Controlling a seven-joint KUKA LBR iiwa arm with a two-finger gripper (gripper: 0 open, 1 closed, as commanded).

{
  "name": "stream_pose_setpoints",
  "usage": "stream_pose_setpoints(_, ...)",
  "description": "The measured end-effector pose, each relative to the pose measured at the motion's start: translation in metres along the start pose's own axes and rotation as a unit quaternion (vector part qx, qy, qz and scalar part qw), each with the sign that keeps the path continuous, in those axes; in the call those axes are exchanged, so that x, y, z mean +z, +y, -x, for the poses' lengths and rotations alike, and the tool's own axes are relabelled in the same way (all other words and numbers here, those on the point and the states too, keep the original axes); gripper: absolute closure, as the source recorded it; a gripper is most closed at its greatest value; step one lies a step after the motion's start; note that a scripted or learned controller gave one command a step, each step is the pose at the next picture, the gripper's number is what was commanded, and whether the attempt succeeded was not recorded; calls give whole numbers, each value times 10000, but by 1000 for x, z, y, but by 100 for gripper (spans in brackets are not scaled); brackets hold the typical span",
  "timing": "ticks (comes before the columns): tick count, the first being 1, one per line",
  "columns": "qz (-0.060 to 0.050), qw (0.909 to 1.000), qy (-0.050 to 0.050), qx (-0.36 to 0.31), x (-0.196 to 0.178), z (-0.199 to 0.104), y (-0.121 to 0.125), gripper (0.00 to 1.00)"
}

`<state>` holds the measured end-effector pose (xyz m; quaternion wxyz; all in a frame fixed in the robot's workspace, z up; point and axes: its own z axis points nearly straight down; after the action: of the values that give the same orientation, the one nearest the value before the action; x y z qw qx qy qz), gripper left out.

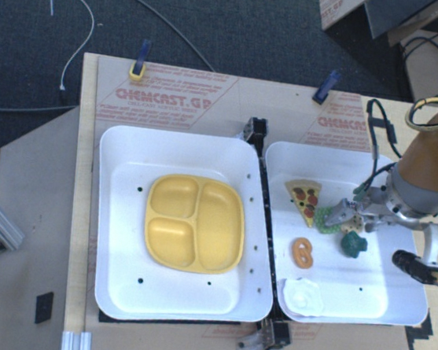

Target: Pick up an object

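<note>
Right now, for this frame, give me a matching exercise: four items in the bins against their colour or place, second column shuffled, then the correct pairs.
Things:
1. divided plate
2. pizza slice
3. pretzel
4. white lump

Descriptions:
A. orange-brown, middle of the right bin
B. at the right bin's near-left corner
C. yellow, alone in the left bin
D. triangular with red spots, far side of the right bin

Pairs: 1-C, 2-D, 3-A, 4-B
</note>
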<state>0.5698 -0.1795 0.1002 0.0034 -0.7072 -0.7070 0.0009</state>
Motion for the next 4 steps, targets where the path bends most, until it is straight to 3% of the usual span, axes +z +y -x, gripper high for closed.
stream_pose_setpoints(1, 36, 10000, 1, -7, 10, 0, 3, 0)
stream_pose_setpoints(2, 90, 10000, -4, -13, -4, -1, 6, 100)
stream_pose_setpoints(4, 62, 10000, -28, 1, -105, 8, -1, 100)
